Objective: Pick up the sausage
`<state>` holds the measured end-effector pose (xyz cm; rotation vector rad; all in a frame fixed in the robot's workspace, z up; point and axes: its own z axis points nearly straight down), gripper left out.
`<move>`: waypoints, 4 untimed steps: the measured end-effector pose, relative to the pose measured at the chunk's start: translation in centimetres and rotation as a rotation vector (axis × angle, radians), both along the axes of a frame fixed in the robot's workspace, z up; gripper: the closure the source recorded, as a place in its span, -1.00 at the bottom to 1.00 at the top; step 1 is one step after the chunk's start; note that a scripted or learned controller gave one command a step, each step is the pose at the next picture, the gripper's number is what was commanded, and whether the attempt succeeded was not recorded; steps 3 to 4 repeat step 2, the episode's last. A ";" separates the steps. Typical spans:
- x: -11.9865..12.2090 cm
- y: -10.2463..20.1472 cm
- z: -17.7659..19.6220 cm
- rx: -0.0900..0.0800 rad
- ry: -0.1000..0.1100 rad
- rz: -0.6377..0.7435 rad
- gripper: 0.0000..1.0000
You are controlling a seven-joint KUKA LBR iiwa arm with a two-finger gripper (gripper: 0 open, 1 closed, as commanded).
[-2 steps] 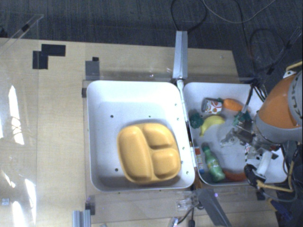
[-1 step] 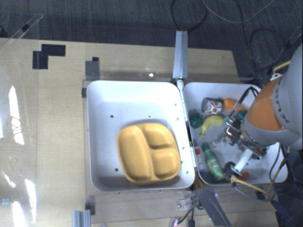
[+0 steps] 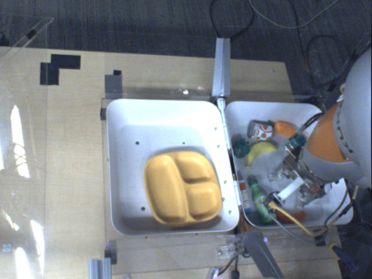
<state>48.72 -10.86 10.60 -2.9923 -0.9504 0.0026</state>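
In the right bin [image 3: 263, 107], close to its front wall, we see the sausage [image 3: 289, 216] lying near the claw [image 3: 292, 176], whose state we cannot tell.

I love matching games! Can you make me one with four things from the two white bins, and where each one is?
Things:
1. divided tray
2. can
3. sausage
4. fruit

Places:
A. reddish-brown, at the near edge of the right bin
B. alone in the left bin
C. yellow, in the right bin
D. at the far end of the right bin

Pairs: 1-B, 2-D, 3-A, 4-C.
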 end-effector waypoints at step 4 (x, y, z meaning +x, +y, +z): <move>0.1 13.4 7.7 -0.001 -0.003 0.316 -1.00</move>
